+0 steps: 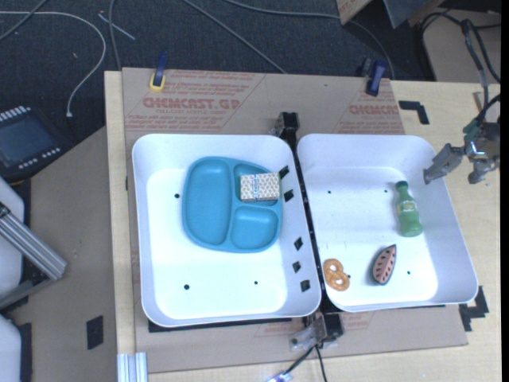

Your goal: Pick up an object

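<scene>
Hangs over the right rim of the right bin (374,146) on the bench (119,213), carrying nothing visible, with the width of the end effector (460,165) impossible to tell from this slant. Nearest of the pickable things: a green bottle (409,209), lying on its side near the bin's right wall, below and to the left of the end effector. Further toward the front: a brown-and-red oval piece (384,264) and, close to the centre divider, a pretzel (336,275). Over in the left bin (159,293): a patterned block (260,186) resting on a blue divided plate (231,205). Plenty of room for a miss from here. Likely to roll aside if pinched off-centre, being round-bodied and on a smooth floor, in the bottle's case. Some risk too of clipping the sloped bin wall on the way down, given how close the bottle sits to it. Probably too flat for a sure hold on the pretzel, and crowded by the divider. Possibly a tilted or dragged plate instead of a clean lift, if going for the block.
</scene>
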Tool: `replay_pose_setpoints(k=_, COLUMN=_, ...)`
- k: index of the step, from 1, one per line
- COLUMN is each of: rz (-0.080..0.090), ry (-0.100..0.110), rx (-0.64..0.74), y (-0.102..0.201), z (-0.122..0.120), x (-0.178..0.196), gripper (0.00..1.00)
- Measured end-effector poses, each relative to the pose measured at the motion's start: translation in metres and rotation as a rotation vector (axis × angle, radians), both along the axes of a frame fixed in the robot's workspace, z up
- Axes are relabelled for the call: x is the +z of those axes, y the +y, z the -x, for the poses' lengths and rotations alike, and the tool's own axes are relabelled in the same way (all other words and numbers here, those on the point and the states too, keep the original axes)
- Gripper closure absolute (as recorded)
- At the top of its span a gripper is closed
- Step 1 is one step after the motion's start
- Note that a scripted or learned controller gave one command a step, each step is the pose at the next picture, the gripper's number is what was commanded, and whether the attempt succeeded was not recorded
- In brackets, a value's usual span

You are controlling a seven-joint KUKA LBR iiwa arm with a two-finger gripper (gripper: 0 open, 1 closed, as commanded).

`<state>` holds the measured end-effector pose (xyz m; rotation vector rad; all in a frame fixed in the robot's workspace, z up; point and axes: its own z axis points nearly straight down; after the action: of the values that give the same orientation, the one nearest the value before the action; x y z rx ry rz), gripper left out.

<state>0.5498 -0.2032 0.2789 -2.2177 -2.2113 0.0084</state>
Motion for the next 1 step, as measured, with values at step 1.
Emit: replay_pose_setpoints(k=1, rz=0.003, ry=-0.01, rx=0.004, y=0.0006, z=-0.002, x=0.0055, gripper=0.0)
